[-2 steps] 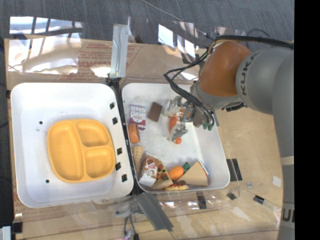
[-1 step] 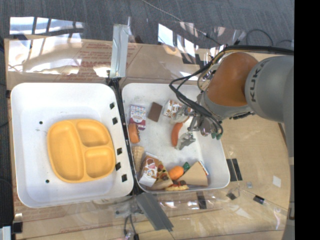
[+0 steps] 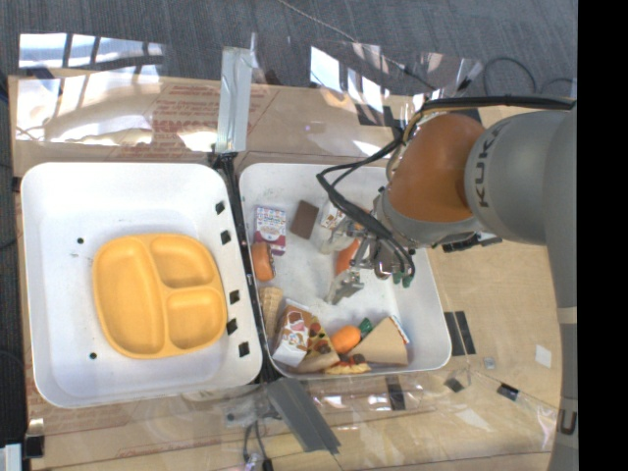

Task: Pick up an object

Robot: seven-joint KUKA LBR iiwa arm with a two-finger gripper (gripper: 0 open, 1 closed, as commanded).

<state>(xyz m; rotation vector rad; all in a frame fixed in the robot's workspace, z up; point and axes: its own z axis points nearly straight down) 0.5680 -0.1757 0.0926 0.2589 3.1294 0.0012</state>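
Note:
My gripper (image 3: 349, 281) hangs low over the middle of the right bin (image 3: 428, 314), under the grey arm with its orange band (image 3: 437, 170). An orange carrot-like piece (image 3: 347, 256) lies right against the gripper's upper side; I cannot tell if it is held. Around it lie toy foods: a maroon packet (image 3: 269, 226), a brown block (image 3: 304, 220), an orange sausage (image 3: 261, 261), a cone (image 3: 272, 302), a printed box (image 3: 297, 337), a small carrot (image 3: 345, 339) and a tan wedge (image 3: 391, 344).
The left bin (image 3: 59, 199) holds a yellow divided plate (image 3: 157, 292). A black divider (image 3: 235, 253) runs between the two bins. Black cables (image 3: 339, 180) loop from the wrist over the right bin's far part.

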